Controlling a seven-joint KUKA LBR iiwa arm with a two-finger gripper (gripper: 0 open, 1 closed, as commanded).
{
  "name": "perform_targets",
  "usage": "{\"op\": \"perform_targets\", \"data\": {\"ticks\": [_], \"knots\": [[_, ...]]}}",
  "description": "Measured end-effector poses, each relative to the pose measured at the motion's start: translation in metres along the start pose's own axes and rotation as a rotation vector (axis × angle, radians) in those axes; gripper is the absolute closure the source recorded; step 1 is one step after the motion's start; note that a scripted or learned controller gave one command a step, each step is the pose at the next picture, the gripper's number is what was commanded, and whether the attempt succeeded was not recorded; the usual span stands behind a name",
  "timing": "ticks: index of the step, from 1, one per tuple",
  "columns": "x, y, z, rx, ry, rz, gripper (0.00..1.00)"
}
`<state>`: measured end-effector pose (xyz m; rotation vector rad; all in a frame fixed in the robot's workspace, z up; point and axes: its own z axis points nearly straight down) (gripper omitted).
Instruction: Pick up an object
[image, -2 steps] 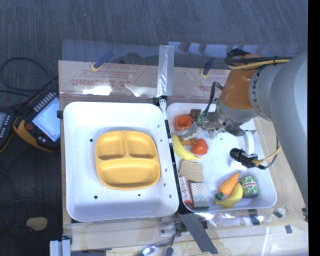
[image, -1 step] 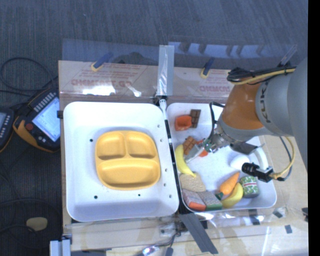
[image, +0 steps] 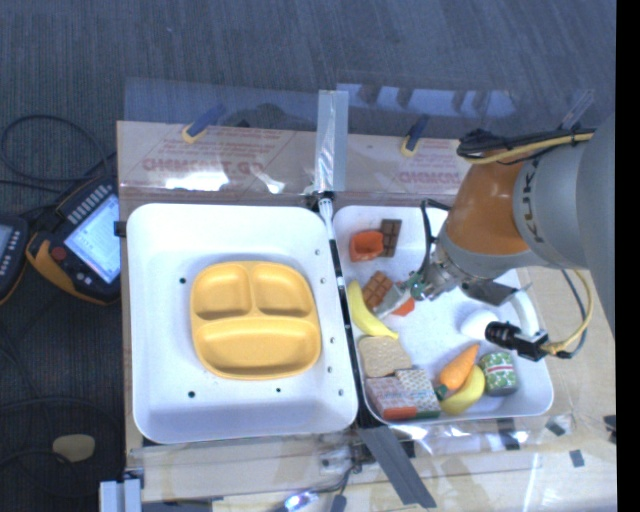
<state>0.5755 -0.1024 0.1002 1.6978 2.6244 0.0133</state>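
Reaching in from the right, the grey arm (image: 560, 200) with its orange band (image: 485, 210) hangs over the right bin (image: 535, 400), and its gripper (image: 420, 287) is low over the bin's middle, just right of the banana (image: 366, 312). From where I stand I cannot tell whether the fingers are apart or together; the tip is small and muddled against the toys under it. A small red-orange piece (image: 402, 307) lies right at the gripper's tip, too small to name, and I cannot say whether it is touched. The banana lies along the bin's left wall, its long axis running from far-left to near-right, curved, with the near end pointing toward the bread slice (image: 384, 354). A brown chocolate piece (image: 377, 289) sits tilted just beside the banana on its right. At the far end of the bin are an orange cup (image: 366, 245) and a dark brown block (image: 390, 237), side by side. Near the bread is a pinkish wafer-like block (image: 412, 390). Toward the near right corner a carrot (image: 459, 366) lies slantwise, thick end up and to the right, resting against a yellow fruit (image: 466, 392) and a green speckled can (image: 499, 370). The left bin (image: 150, 330) holds a yellow divided plate (image: 256, 318), flat in its middle. Outside the bins on the far left a pendant (image: 85, 245) with a lit screen rests on the floor.
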Motion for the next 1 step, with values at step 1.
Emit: {"op": "perform_targets", "data": {"ticks": [1], "knots": [[0.0661, 0.0838, -0.0825, 0.016, 0.009, 0.052, 1.00]]}}
